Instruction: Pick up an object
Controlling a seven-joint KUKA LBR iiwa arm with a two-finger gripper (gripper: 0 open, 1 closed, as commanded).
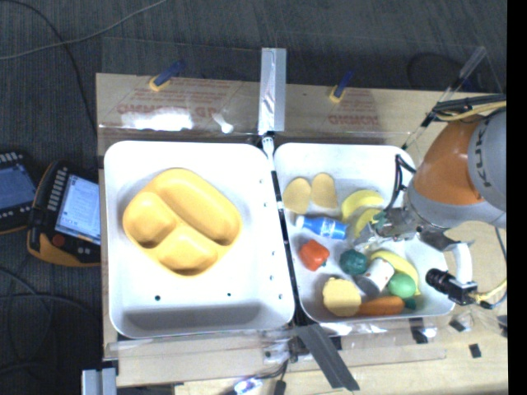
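- Left shallow white bin (123, 303): holds a large yellow lumpy piece of three rounded lobes (181, 219), lying in the far half, nearer the left wall.
- Right shallow white bin (329, 153): crowded with small items, listed below.
- Two pale yellow rounded pieces (310, 192): side by side, touching, near the far left corner of the right bin.
- Blue and white tube-shaped item (321, 226): lying on its side just below the pale pieces, near the left wall.
- Orange-red rounded block (313, 254): beside the left wall, about mid-depth.
- Yellow curved banana (361, 204): centre of the right bin, far half, just beside the gripper.
- Dark teal round ball (354, 262): centre of the right bin.
- Second yellow banana-shaped piece (395, 264): right of the teal ball, with a small white cylinder (378, 276) touching it.
- Bright green round ball (402, 286): near the near right corner.
- Pale yellow lumpy block (340, 295): against the near wall.
- Orange carrot-shaped stick (380, 306): lying along the near wall, right of the lumpy block.
- Grey arm with orange band (453, 179): reaching over the right wall of the right bin.
- Two-finger gripper (380, 223): low over the right bin's centre, between the two bananas; jaw state cannot be told; nothing seen between them.
- Yellow handheld pendant with screen (66, 216): off the bench, beyond the left bin's left wall.
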